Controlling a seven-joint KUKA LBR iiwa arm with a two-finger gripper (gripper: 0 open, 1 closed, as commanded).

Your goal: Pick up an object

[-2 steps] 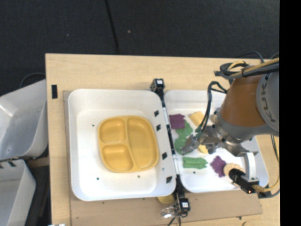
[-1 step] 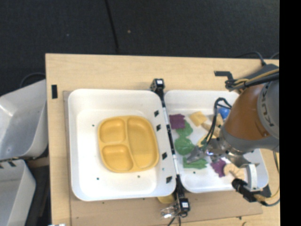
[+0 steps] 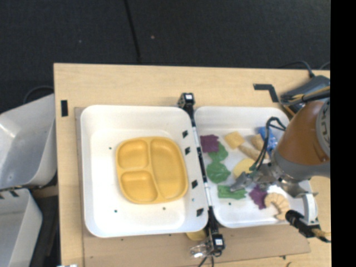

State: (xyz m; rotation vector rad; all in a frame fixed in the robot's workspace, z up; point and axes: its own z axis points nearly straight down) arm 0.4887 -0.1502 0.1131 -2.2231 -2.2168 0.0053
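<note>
I see the arm [image 3: 303, 141] coming in from the right edge of the frame, its orange band sitting over the right-hand bin [image 3: 222, 114]. The gripper [image 3: 242, 181] is down low in that bin, right of centre in the frame, and its dark fingers taper to a point among the small objects. From this slanted angle I cannot tell whether they are apart or together, and I see nothing clearly between them.

The tip is just beside a green piece [image 3: 230, 192] lying on the bin floor, with another green piece [image 3: 217, 172] up and to the left of it. A purple piece [image 3: 258, 196] lies just to the lower right of the tip, and a second purple one [image 3: 209, 143] sits near the bin's upper left. A yellow piece [image 3: 242, 166] is just above the tip, a tan one [image 3: 233, 139] further up, and a blue piece [image 3: 268, 136] is partly behind the arm.

In the left bin [image 3: 94, 149] a yellow divided plate [image 3: 151, 169] lies flat at the centre.
</note>
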